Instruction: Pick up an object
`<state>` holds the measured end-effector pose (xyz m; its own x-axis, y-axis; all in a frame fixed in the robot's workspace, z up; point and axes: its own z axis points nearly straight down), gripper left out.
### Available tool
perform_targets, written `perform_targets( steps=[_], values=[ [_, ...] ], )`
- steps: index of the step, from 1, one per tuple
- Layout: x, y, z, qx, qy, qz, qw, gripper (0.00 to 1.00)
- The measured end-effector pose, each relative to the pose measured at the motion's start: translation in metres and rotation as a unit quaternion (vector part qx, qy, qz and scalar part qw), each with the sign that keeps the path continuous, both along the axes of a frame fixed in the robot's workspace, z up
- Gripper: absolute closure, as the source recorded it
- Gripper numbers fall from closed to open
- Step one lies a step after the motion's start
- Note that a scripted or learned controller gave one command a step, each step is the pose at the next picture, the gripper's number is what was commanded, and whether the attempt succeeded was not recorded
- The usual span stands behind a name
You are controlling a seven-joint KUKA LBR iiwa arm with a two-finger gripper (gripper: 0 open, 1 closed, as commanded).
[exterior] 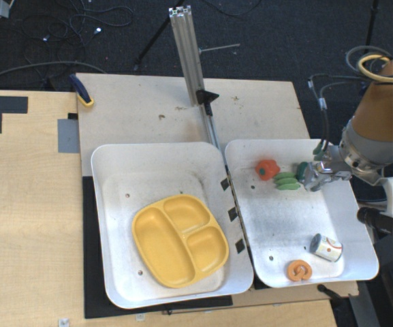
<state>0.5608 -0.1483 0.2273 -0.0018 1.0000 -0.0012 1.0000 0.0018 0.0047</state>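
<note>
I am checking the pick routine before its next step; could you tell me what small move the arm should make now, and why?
Probably a short descent onto the green object. The pincer sits at that object's right end in the right bin, and nothing shows between its fingers, so no pick looks made yet.

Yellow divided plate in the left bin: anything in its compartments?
Empty. All three compartments of the yellow plate show bare yellow surface; it lies flat in the left bin.

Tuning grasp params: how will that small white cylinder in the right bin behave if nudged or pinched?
The white cylinder lies on its side, so a nudge would likely roll it. It looks small and probably light. Its smooth curved surface might slip from a pinch.
</note>
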Motion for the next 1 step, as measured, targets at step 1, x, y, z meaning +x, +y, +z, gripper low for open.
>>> perform_targets(
  steps=[1],
  values=[
    [0.0008,-0.0009,0.0328,0.0003,0.001,0.000,1.0000,1.00]
  ],
)
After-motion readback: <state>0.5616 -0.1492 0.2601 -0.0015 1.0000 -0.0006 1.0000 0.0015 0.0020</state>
